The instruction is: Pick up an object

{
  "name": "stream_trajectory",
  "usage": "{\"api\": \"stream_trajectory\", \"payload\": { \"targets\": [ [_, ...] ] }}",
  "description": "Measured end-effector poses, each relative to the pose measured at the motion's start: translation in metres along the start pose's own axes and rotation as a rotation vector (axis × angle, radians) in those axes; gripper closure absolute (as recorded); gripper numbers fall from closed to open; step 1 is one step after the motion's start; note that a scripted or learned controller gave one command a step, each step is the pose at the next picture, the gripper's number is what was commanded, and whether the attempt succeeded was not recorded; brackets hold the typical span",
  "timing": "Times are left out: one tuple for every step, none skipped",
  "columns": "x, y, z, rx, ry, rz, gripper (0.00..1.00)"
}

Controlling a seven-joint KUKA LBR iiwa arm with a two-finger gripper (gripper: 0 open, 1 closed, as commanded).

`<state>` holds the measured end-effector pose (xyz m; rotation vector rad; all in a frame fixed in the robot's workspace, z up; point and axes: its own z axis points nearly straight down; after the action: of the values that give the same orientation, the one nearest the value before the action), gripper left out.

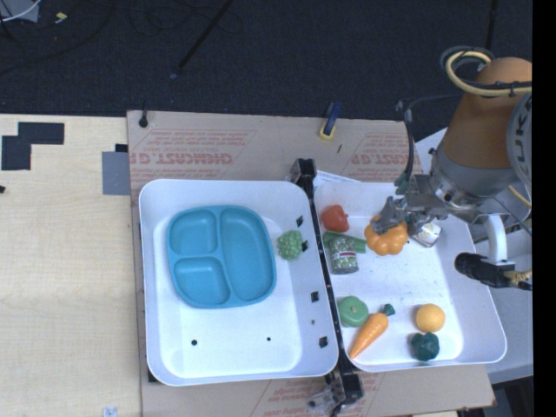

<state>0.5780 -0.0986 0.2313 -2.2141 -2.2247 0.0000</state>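
Observation:
My gripper (398, 218) hangs over the upper middle of the right bin (473, 320). Its tip is right against the top of an orange-yellow toy pepper (387, 241), which lies just below and to the left of it. Whether the pepper is lifted off the bin floor cannot be told. A red toy vegetable (334, 218) sits to the left of the pepper. Below that lies a small can with a green label (344, 255).
The right bin also holds a green round piece (353, 310), a carrot (368, 334), an orange ball (429, 318) and a dark green piece (425, 347). The left bin (165, 337) holds a blue divided plate (219, 256) and a broccoli (290, 246).

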Motion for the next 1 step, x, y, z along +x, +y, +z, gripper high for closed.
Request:
{"api": "stream_trajectory", "payload": {
  "targets": [
    [0.0439, 0.0338, -0.0056, -0.002, -0.001, 0.000, 1.00]
  ]
}}
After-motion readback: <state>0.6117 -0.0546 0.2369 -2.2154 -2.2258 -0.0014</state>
